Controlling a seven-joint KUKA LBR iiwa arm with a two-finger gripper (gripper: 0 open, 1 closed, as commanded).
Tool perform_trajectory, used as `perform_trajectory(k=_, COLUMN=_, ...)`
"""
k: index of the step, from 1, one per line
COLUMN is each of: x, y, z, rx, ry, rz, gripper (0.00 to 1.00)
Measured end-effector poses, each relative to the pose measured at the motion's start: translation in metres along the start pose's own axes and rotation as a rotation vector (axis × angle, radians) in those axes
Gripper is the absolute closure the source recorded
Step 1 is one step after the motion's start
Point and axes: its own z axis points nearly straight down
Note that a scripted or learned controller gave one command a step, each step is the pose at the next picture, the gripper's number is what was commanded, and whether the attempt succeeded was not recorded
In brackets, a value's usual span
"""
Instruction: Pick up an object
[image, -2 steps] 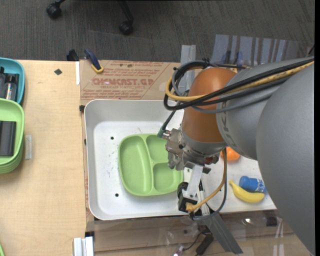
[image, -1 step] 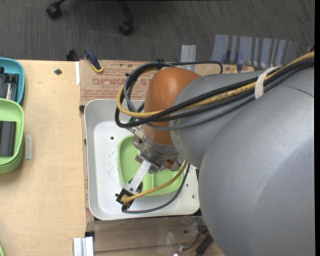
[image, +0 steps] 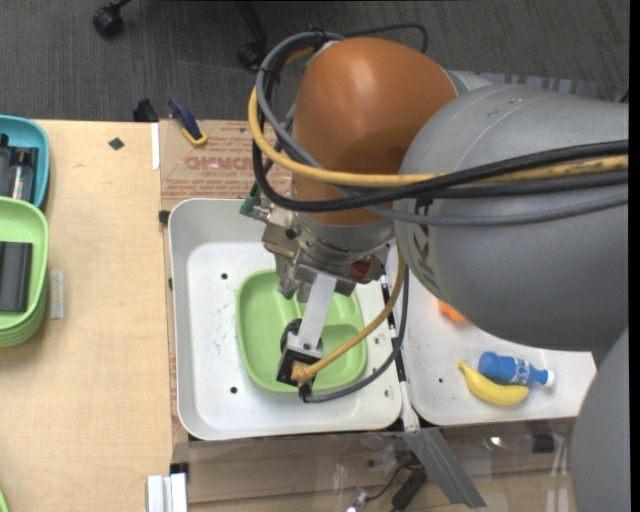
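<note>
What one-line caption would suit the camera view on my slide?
Grey KUKA arm above a green dish in the left bin; a banana and a blue bottle lie in the right bin.

Bulky grey arm (image: 520, 230), glossy rounded orange band (image: 365, 100), one yellow cable (image: 340, 176) and several black cables (image: 268, 62) around it.

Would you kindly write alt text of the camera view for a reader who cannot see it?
A grey robot arm with an orange band reaches down over a green dish lying in the left white bin. The right white bin holds a yellow banana and a blue bottle with a white cap, side by side.
</note>
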Motion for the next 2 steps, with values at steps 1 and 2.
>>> perform_trajectory(k=1, x=-0.0002, y=0.0002, z=-0.1084, rx=-0.001, ry=0.003, rz=0.405, gripper=1.00)
perform_trajectory(k=2, x=0.0021, y=0.0074, z=-0.1086, rx=-0.001, ry=0.003, rz=0.848, gripper=1.00)
